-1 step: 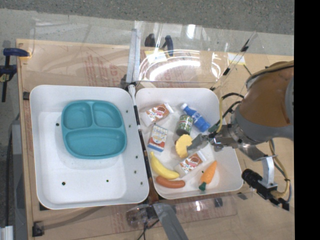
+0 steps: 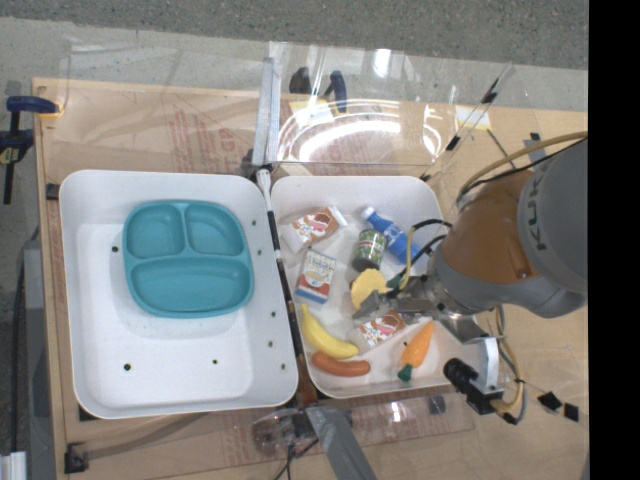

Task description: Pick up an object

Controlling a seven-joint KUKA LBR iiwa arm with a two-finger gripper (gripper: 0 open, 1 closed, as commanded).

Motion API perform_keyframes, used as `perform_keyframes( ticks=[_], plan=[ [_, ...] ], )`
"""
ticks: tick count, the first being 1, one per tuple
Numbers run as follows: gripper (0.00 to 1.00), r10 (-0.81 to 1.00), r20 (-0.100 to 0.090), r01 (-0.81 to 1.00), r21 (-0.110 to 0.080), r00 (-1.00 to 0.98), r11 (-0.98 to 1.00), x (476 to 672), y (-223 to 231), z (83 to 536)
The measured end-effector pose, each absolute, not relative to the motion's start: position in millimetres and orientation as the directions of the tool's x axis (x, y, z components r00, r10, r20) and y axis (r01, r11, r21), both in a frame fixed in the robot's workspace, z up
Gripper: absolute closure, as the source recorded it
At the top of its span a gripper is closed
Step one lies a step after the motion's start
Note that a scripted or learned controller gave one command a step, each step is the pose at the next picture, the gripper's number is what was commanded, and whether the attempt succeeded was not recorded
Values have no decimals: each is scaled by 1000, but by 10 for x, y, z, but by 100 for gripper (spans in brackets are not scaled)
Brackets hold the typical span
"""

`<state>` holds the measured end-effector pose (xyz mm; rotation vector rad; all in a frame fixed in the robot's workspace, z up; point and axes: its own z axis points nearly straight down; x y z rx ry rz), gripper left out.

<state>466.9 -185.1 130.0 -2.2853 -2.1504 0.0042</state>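
Over the right-hand bin (image 2: 432,200), the gripper (image 2: 383,306) reaches in from the arm's grey and orange wrist, its dark fingers low among the toys; whether they are spread or closed cannot be told, since they blur into the clutter beneath them.

Right at the fingertips lies a yellow, rounded piece (image 2: 366,287), plump and smooth like a lemon or half a fruit, its right edge hidden under the gripper. It looks to be touching the fingers, though nothing shows it held between them. Just below the gripper sits a small white packet with red print (image 2: 381,330), and beside that, toward the arm, a carrot (image 2: 417,348), orange with a green tip, lying at a slant. Further down from the hand, a banana (image 2: 327,336) curves along the bin's left wall, with a reddish-brown sausage (image 2: 341,367) touching it near the bottom rim.

Above the gripper stands a dark green jar (image 2: 369,249) and next to it a blue bottle with a white cap (image 2: 387,230), tilted. To the far side of the hand lie a small carton with blue and red print (image 2: 316,275) and another white and red packet (image 2: 313,226).

Well apart from the hand, the left bin (image 2: 90,368) bears a teal divided plate (image 2: 188,257).
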Motion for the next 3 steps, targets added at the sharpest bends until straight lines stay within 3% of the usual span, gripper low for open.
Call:
perform_keyframes(
  ticks=[1,2,3],
  plan=[
    [0,999,-4,999,20,32,-32,4860,-2035,972],
    [100,1000,-7,999,23,29,-29,4866,-2056,1091],
    [100,993,0,993,0,-116,116,5115,-1491,2002]
  ],
)
